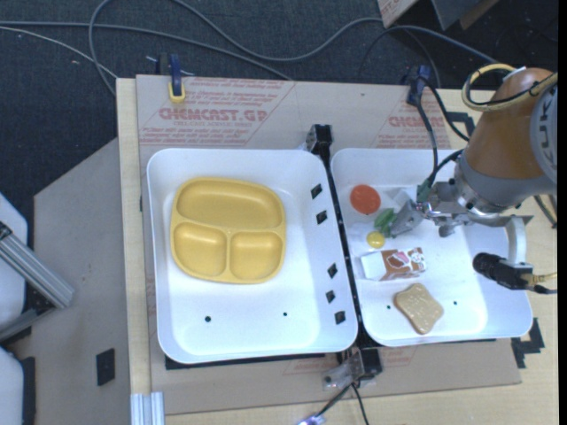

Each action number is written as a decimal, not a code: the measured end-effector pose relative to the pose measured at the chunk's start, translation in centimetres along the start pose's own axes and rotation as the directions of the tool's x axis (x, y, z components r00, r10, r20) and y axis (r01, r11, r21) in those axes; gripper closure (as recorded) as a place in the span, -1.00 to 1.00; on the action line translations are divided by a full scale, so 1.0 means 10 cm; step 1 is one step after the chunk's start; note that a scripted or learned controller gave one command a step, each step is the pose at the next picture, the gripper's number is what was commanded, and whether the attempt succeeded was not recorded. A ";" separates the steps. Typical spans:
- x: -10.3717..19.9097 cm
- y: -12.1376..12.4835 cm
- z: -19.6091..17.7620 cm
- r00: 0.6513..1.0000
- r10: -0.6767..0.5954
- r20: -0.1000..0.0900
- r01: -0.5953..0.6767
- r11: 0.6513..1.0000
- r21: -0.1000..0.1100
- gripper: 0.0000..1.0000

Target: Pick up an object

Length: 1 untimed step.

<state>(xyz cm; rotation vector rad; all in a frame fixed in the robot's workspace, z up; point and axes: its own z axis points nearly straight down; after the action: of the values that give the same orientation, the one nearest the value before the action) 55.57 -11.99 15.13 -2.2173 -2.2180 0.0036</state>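
A: What lies in the left bin (pixel 168 264)?
B: A yellow divided tray (pixel 229 230).
A: And the clamps?
B: A blue clamp (pixel 176 76) grips the cardboard sheet (pixel 266 104); cables (pixel 221 38) trail beyond, perhaps onto carpet.

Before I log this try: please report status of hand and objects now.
Hand low in right bin, at green piece. Nothing seen held. Tomato, packet, bread slice lie close by. Yellow tray in left bin.

In the right bin (pixel 461 321) lie a round red tomato (pixel 364 198), a small yellow-green piece (pixel 378 235) just below it, a flat printed packet (pixel 394 262), and a tan bread slice (pixel 418 308) nearest the front.
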 end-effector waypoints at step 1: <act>0.02 0.00 0.64 1.000 0.000 -0.001 0.000 1.000 0.003 -1.00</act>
<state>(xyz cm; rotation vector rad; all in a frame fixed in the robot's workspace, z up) 55.54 -11.80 8.77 -2.2157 -2.2153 0.0059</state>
